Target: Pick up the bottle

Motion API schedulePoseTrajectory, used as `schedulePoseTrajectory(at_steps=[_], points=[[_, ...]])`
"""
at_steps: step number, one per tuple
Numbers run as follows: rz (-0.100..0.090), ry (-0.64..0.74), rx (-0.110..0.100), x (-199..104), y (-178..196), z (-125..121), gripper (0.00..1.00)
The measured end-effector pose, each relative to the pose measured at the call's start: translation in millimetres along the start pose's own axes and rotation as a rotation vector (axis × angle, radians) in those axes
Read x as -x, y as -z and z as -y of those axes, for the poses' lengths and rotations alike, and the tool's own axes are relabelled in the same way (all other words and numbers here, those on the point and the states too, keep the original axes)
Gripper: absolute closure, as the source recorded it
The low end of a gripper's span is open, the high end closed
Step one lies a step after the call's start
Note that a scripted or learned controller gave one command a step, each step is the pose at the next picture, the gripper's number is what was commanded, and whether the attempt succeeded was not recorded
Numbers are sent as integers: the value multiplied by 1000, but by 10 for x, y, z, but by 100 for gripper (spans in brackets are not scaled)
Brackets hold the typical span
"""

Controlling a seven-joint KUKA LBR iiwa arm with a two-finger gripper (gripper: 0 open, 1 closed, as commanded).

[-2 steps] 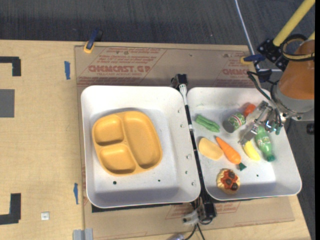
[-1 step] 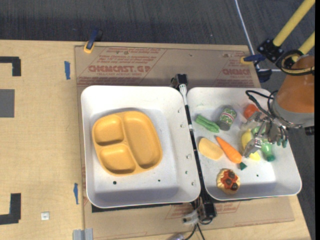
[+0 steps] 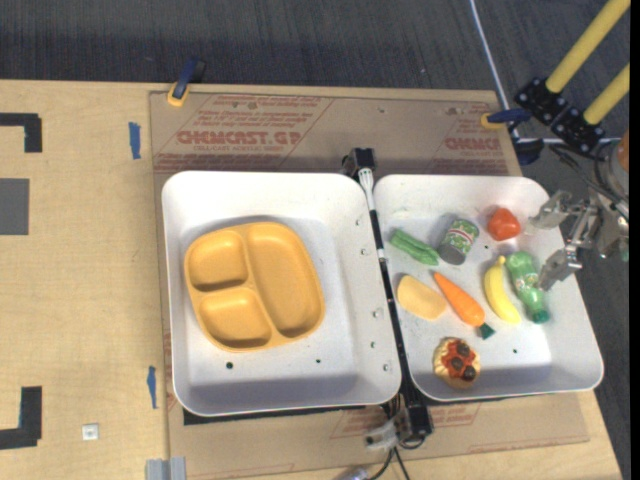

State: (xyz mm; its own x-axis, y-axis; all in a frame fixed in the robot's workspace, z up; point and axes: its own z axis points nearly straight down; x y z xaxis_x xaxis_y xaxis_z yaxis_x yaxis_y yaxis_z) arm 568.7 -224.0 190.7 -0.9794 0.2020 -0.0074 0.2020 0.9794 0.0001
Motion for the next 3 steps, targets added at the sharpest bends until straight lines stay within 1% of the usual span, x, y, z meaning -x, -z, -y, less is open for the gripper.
schedulePoseTrajectory(at_steps=[1,2,3], points=[[0,141,1,211,-1046,-47,0],[-1,474,6,395,-1057,-114,0],[-2,891,25,427,-1063,-211,0]])
